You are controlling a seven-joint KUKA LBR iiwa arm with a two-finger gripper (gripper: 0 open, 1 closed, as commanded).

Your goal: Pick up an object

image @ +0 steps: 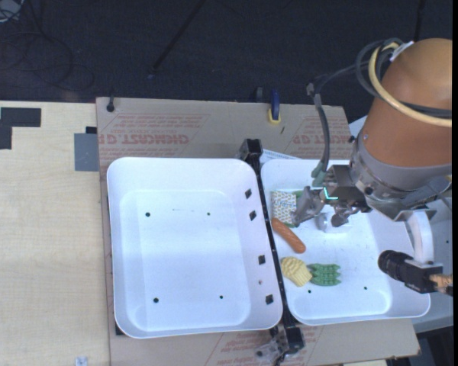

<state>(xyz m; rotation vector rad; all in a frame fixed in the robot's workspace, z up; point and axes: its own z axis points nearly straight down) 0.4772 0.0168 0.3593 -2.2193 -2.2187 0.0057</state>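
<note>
My gripper [318,212] hangs over the upper middle of the right bin [366,300], its dark fingers pointing left and down. Just left of it lies a small patterned white and green packet [283,202]. An orange carrot-shaped piece [288,236] lies slantwise below the packet, near the bin's left wall. Lower down sit a yellow corn-like piece [295,271] and a green vegetable piece [325,274], side by side and touching. Nothing shows between the fingers.
The left bin [187,246] stands beside the right one, with a black clip strip [261,227] along their shared edge. A black cylindrical part [401,269] of the arm's gear overhangs the right bin's right side. Brown cardboard [214,128] lies under both bins.
</note>
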